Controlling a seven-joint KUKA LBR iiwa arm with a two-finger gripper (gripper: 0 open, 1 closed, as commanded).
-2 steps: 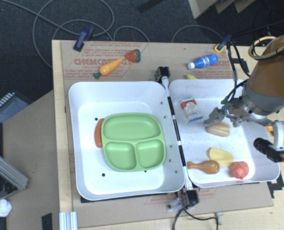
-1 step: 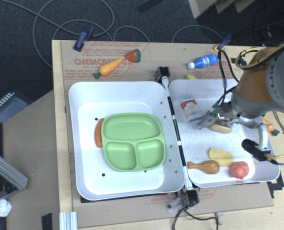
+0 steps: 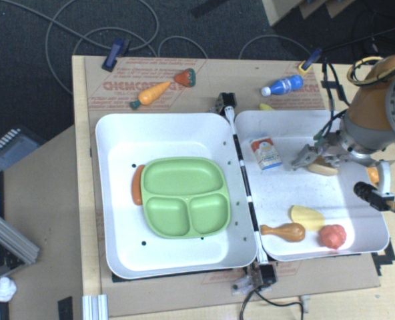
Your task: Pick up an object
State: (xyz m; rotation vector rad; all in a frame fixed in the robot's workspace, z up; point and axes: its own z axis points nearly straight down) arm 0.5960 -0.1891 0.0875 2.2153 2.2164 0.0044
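- Tan, flat-looking object (image 3: 324, 168) in the right bin (image 3: 357, 122) lay directly under the claw (image 3: 319, 156), at the bin's upper right part; its kind could not be told, since the claw hid much of it.
- Claw hung low over that piece with its dark fingers (image 3: 303, 157) spread apart, one reaching left toward the small carton (image 3: 267, 153); nothing was seen between them, so it held nothing. The placing suggested a grasp being lined up from above.
- Carton, white with a red patch, lay just beside the left finger, close enough that a closing might nudge it.
- Nearer the front wall of the same bin sat a yellow piece (image 3: 307, 214), a brown drumstick-shaped toy (image 3: 284, 231) touching or nearly touching it, and a pink-red lump (image 3: 332, 236), all well apart from the claw.
- Left bin (image 3: 117, 139) held a green divided tray (image 3: 184, 197), with an orange sausage-like toy (image 3: 137, 183) tucked against its left edge.
- Behind the bins on the bench (image 3: 91, 179) lay a toy carrot (image 3: 153, 93), a red-and-green piece (image 3: 186, 78) and a blue-and-white bottle (image 3: 282, 86), out of reach of this attempt.
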